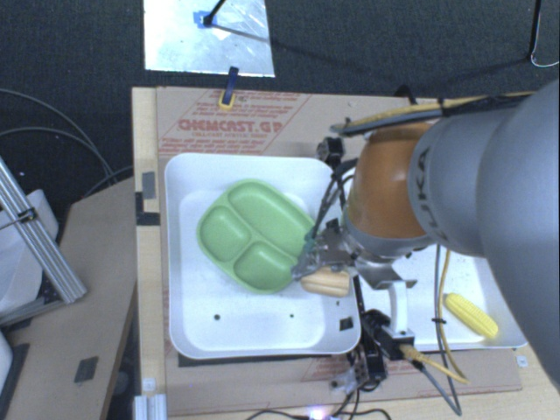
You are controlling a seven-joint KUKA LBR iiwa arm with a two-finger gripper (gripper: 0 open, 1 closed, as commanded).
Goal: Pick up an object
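Observation:
A green divided plate (254,233) lies in the left white bin (201,322). A tan bread-like piece (327,283) rests at the plate's right edge, near the bin's right wall. My gripper (317,254) hangs right at the plate's right rim, just above the tan piece, under the orange wrist band. The arm's bulk hides much of the gripper. A yellow corn cob (471,314) lies in the right bin (455,278).
The grey arm covers most of the right bin. Cables trail along the bench's front edge (385,370). A cardboard sheet (236,121) lies behind the bins. Bare bin floor lies in front of the plate.

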